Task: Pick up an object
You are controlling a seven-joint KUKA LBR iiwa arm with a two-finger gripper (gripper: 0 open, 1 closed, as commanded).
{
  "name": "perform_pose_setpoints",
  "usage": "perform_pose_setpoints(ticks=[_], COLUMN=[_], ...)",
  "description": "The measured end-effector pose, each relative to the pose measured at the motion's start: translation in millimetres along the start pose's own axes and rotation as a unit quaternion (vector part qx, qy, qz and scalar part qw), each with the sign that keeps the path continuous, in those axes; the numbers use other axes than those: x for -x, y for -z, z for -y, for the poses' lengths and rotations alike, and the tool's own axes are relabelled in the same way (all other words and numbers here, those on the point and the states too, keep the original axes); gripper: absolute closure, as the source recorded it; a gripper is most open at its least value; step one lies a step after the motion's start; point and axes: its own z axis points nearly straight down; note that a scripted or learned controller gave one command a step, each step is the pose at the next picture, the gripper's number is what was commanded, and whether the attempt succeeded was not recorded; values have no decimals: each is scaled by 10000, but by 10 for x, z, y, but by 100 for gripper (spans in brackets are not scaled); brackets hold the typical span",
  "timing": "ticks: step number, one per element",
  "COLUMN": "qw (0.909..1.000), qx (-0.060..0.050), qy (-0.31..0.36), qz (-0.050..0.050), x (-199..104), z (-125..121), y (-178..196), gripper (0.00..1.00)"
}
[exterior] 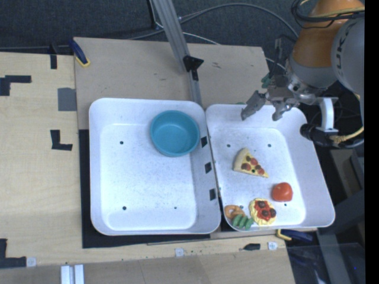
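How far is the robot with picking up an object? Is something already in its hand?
Nothing looks done yet. The hand hangs open over the far edge of the right bin with nothing between its fingers. The pizza slice, tomato and small round pizza all lie in that bin. Left: descend on one, close and lift.

No readable text, label, brand, number or sign anywhere; faint dark lettering on the grey arm housing (355, 46), too cropped to read.

2 white bins (106, 158), 1 blue bowl (174, 133), 1 pizza slice (249, 163), 1 tomato (282, 191), 2 other toy foods (262, 211).
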Motion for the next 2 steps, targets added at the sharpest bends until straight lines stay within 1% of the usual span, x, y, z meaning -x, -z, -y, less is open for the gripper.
perform_pose_setpoints(ticks=[1,2], qw=[10000,10000], qx=[-19,-24], qy=[2,-2], qz=[-2,-1], x=[-95,-42], z=[35,131], y=[-491,-1018], gripper=[0,0])
